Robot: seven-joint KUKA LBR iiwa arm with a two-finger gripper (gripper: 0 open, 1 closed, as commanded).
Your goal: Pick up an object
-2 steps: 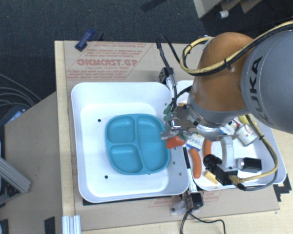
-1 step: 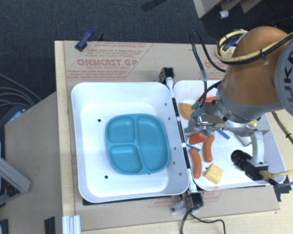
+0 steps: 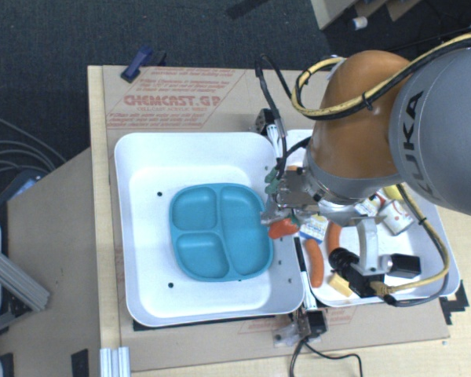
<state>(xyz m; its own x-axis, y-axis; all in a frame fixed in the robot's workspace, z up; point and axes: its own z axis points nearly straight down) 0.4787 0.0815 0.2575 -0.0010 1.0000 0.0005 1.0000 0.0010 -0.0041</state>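
So, one overhead view to go on. The claw (image 3: pixel 281 210) is parked over the seam between the two bins, hung under the big orange wrist (image 3: pixel 353 132), which hides a lot. Whether the claw is spread or pinched can't be told from here; the tips are lost in the clutter under the wrist.

Just below the claw, a small red-orange piece (image 3: pixel 282 228) is seen, touching or nearly touching it. That looks like the likeliest target, but it can't be called grabbed. A bit further down and to the right, an orange sausage-shaped thing (image 3: pixel 315 263) is lying upright along the right bin (image 3: pixel 447 250) edge, with a yellow chunk (image 3: pixel 341 286) near it. To the left of the claw, a blue divided plate (image 3: pixel 217 231) is sitting in the left bin (image 3: pixel 133 210).

For the step to be done well, the claw should probably be centred on the red piece and dropped straight, since the bin walls meet right there and a finger could easily get caught on a rim.
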